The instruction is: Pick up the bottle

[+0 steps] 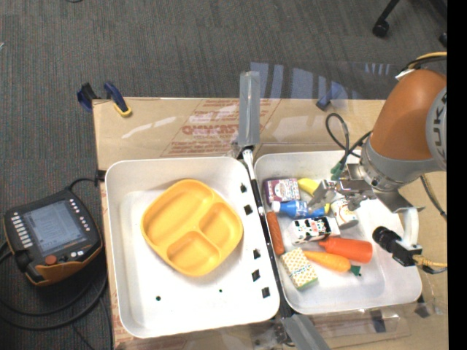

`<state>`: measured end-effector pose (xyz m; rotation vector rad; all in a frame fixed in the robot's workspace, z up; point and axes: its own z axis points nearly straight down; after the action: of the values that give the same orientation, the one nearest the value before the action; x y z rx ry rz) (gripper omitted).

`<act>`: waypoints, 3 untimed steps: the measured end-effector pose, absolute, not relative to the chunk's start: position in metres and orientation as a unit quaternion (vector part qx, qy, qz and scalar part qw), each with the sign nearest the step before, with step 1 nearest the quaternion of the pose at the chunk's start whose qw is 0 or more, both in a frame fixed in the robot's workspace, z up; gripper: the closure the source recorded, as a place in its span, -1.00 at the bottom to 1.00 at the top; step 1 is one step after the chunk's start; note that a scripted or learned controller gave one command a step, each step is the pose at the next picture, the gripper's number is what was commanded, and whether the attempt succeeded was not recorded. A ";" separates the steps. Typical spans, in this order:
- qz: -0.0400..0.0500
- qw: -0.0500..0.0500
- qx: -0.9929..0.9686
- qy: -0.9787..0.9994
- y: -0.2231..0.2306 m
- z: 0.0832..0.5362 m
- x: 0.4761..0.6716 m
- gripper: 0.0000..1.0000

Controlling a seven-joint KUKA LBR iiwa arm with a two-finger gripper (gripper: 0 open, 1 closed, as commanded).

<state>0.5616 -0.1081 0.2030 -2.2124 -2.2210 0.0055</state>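
Gripper [326,197] low over right bin [398,286], its tip just above the right end of the bottle [294,208]; how far open it is cannot be made out, nothing visibly clamped. Bottle is blue and white, lying on its side at the bin's left, between a maroon packet [281,189] beyond and a small black-and-white carton [312,228] nearer. Yellow divided plate [193,227] in left bin [131,195].

End effector [327,197] hovers over blue bottle [297,209] in right bin [394,286].
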 end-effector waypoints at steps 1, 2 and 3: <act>0.003 0.002 -0.880 -0.475 -0.046 0.197 0.556 -1.00; 0.004 0.003 -0.926 -0.376 0.019 0.184 0.547 -1.00; 0.004 0.001 -0.955 -0.297 0.091 0.189 0.561 -1.00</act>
<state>0.5615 0.0907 0.1887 -2.9985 -0.9324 0.0137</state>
